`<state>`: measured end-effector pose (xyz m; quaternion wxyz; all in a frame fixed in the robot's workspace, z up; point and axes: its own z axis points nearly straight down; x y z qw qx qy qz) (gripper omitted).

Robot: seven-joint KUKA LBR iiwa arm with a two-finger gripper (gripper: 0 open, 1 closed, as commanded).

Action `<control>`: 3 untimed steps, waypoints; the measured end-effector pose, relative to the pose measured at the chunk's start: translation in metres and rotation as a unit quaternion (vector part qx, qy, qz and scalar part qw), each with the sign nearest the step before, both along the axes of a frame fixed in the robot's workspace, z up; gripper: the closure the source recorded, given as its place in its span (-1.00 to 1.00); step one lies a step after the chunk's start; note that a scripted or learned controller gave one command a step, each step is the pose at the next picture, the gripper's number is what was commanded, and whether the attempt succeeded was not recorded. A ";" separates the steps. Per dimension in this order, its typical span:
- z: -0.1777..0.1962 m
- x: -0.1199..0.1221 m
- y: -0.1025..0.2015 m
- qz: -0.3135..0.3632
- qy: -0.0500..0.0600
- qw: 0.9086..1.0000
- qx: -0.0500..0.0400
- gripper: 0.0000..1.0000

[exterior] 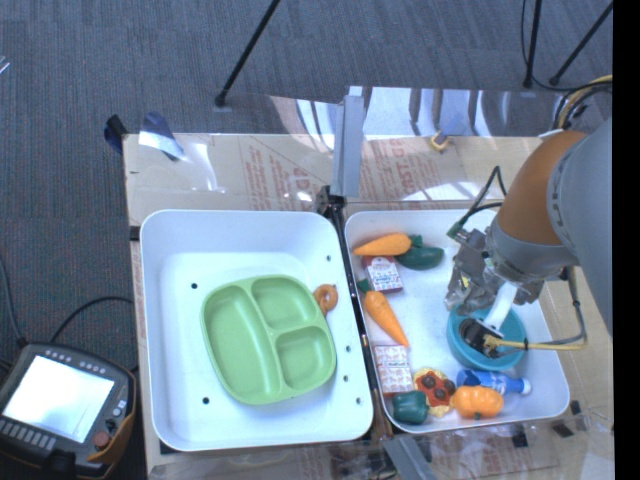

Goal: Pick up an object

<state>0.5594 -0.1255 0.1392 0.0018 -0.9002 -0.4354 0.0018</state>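
The right bin [555, 373] holds several toy foods: an orange carrot [383, 245] beside a dark green vegetable [421, 257], a small red and white carton [384, 275], a second carrot [385, 316] and a flat printed box [392, 366]. Along the bin's near side lie a green pepper [408, 405], a round dark item with coloured spots [433, 385], an orange fruit [475, 401] and a blue bottle [495, 380]. My gripper [466, 296] hangs low at the right side of this bin, just over the far left rim of a blue bowl [487, 340].
The left bin [165, 268] bears a green divided plate [268, 338], with a small brown ring [325, 296] at its right edge. A wall separates the two bins [355, 308]. A cable [540, 344] runs from the bowl to the right.
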 end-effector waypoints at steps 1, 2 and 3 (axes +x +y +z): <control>-0.055 0.068 0.015 -0.078 0.002 0.997 0.000 1.00; -0.053 0.065 0.046 -0.275 0.001 0.961 -0.001 1.00; 0.028 0.023 0.010 -0.309 -0.002 0.951 -0.001 1.00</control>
